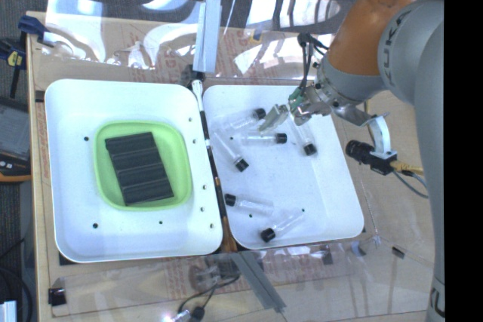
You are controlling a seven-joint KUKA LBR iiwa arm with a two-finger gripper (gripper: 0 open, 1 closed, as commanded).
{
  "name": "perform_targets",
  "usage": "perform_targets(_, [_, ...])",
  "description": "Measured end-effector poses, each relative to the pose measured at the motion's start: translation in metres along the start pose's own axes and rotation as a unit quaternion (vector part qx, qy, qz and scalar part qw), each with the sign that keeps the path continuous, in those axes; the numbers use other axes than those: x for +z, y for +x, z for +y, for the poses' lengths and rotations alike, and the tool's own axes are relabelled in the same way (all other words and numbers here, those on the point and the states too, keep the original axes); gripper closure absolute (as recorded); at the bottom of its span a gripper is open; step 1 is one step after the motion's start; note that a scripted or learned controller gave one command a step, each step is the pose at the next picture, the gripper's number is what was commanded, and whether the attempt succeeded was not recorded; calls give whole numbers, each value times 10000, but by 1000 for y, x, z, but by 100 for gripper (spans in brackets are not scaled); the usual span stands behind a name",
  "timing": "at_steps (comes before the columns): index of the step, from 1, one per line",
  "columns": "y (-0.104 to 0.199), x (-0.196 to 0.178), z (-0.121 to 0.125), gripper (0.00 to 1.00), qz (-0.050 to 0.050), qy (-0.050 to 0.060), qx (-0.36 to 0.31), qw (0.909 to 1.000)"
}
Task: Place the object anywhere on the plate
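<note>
- Two white bins sit side by side on the table (45,290). The left bin (68,222) carries a green plate (102,185) with a dark ribbed block (138,167) lying on it.
- The right bin (332,200) holds a scatter of clear vials with black caps. One vial (233,151) lies near the bin's left wall, one (264,137) mid-bin, one (304,139) under the wrist, one (249,201) lower left and one (281,225) near the front edge.
- The arm (392,19) comes in from the right, orange band up, wrist tipped down over the far right part of the right bin.
- End effector (290,113): low over the bin floor, with a pale slanted piece at its tip. Too small and cluttered to tell whether it is released or clenched, or whether anything sits in it.
- Likely task thing: a vial close to the tip. The one with its cap (259,114) just left of the tip lies with its long axis running roughly left-right, slightly slanted. Which vial is the target cannot be told.
- Key relation: the plate lies well to the left of the end effector, across the divider (209,154) between bins. Judged next need: secure a vial, lift clear of the bin walls, carry left.
- Risk, as a judgement: round vials may roll or slip from a poor pinch, and the block takes up much of the plate.
</note>
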State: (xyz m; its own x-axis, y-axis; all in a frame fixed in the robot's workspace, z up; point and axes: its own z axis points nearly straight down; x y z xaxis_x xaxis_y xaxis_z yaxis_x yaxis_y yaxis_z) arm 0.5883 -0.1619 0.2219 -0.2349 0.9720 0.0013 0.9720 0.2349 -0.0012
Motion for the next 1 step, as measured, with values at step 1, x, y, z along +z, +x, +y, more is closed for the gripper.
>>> perform_targets(1, [-47, -26, -13, 0, -2, -4, -204, 9998])
